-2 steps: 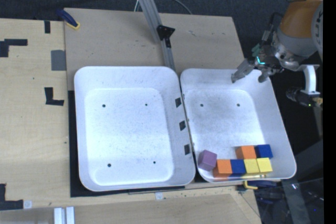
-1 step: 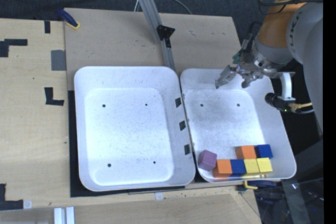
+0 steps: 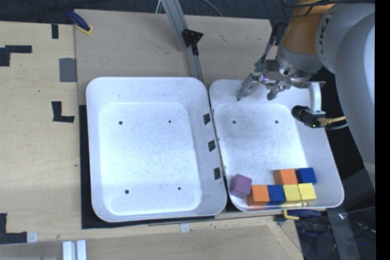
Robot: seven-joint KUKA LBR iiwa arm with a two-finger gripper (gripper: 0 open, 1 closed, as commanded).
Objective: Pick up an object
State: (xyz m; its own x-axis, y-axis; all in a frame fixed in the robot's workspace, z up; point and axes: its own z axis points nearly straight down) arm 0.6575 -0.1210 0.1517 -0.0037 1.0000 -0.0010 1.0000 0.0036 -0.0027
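I see my gripper (image 3: 258, 89) spread apart, gripping nothing, over the right bin's (image 3: 317, 149) far edge. Seven blocks sit along its near edge — two orange (image 3: 284, 176), two blue (image 3: 306, 175), two yellow (image 3: 292, 193), one purple (image 3: 241, 184).

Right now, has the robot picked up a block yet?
Not yet. The gripper is open with nothing between its fingers, up over the far edge of the right bin. All the blocks, like the purple block and the orange block, sit at the bin's near end. Reaching down, grabbing and lifting are all left.
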